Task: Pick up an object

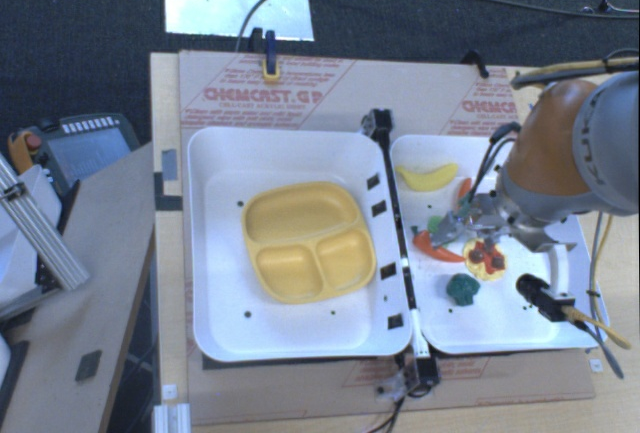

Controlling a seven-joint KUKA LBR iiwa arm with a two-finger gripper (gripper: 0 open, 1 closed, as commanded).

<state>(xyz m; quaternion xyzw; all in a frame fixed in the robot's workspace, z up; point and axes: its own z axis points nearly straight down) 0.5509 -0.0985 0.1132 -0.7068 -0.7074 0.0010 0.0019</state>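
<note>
Over the right bin (500,326), the gripper (462,224) hangs low among the toy foods, its tip just above the orange carrot-like piece (432,243), whose long axis runs from far left to near right. A banana (428,177) lies farther off toward the far side, a green broccoli piece (462,288) sits nearer, and a red-and-yellow item (487,259) is just right of the tip. Whether the fingers are apart or together I cannot tell, since the wrist blurs into the clutter, and nothing is visibly held between them.
</note>
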